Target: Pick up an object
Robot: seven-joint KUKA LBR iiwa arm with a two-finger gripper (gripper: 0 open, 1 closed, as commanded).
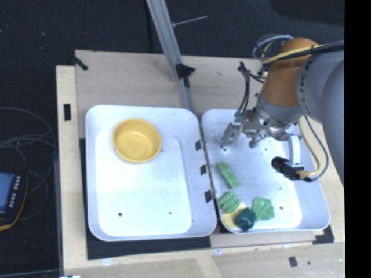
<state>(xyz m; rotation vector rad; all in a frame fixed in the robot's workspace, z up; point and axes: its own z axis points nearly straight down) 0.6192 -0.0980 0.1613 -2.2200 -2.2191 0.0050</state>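
Observation:
My gripper (242,138) hangs over the upper part of the right bin (310,213), its two fingers spread apart with nothing between them. One fingertip (226,142) points down toward the bin floor. Below it lies a long green piece (228,174), apart from the fingers. Near the bin's front edge sit a ridged green piece (228,201), a leafy green piece (264,208) and a dark green round object (245,218) resting on something yellow (231,218).
The left bin (104,213) holds a yellow bowl (137,140) in its far left part. A grey metal post (165,30) rises behind the bins. A black cable end (287,168) dangles over the right bin.

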